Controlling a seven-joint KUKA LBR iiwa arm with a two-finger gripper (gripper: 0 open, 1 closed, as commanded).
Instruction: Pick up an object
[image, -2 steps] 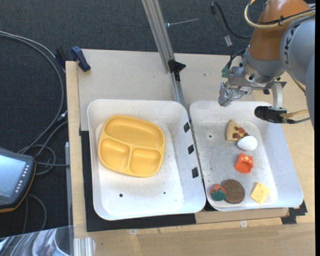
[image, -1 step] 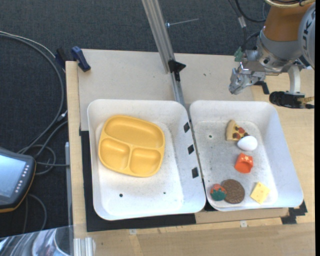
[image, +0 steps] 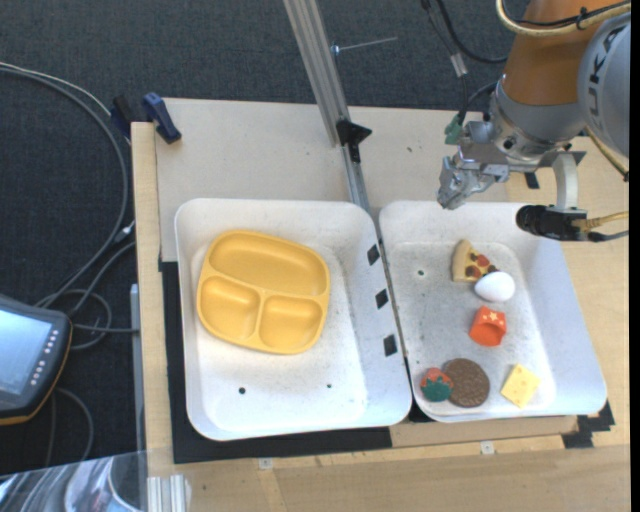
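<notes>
My gripper (image: 455, 192) hangs over the far edge of the right bin (image: 420, 310), well above the toys, with nothing between its fingers. Below it in that bin lie a pizza slice (image: 468, 261), a white egg (image: 494, 287), a red-orange pepper piece (image: 488, 327), a brown round cookie (image: 466, 382), a small red and green piece (image: 436, 385) and a yellow cheese wedge (image: 520, 385). The pizza slice is the closest toy to the gripper, a little nearer the camera and to its right.
The left bin (image: 200, 400) holds a yellow divided plate (image: 263, 291). A metal pole (image: 325, 70) rises between the bins at the back. A black fixture (image: 545, 220) sticks over the right bin's far right rim. Cables lie on the floor at left.
</notes>
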